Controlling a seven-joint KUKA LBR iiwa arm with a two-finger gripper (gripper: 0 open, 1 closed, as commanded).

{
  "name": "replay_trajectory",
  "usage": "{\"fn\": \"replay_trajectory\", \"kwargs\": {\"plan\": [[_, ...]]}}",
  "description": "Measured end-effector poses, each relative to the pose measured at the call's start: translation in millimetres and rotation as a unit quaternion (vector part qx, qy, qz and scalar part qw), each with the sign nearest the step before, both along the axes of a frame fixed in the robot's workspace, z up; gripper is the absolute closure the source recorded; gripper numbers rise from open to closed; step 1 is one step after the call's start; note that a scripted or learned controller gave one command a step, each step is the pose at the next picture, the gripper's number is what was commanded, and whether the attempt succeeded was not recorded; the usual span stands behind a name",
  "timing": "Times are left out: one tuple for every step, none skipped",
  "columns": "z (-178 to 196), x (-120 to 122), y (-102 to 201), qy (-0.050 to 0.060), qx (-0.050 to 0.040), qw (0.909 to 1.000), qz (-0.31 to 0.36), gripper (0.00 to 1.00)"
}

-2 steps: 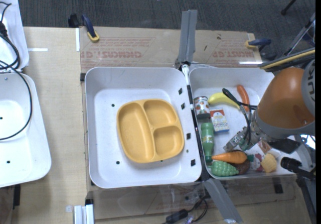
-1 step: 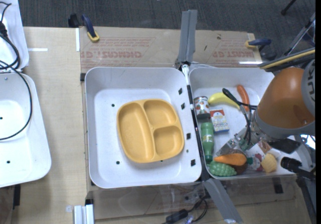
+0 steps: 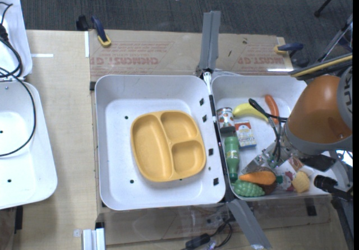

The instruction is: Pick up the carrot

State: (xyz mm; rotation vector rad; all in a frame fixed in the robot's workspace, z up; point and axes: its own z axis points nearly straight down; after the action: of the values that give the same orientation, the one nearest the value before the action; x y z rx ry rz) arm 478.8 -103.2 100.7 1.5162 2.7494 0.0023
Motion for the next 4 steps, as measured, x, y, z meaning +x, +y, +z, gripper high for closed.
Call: {"fn": "replay_trajectory", "kwargs": {"plan": [[0.0,0.0,0.0,0.0,0.0,1.0,0.0,0.0],[0.0,0.0,0.0,0.0,0.0,1.0,0.0,0.0],[0.0,0.0,0.0,0.0,0.0,1.0,0.0,0.0],[-6.8,0.5,-55.8,-0.001,-0.001,0.982,0.189,0.0]]}}
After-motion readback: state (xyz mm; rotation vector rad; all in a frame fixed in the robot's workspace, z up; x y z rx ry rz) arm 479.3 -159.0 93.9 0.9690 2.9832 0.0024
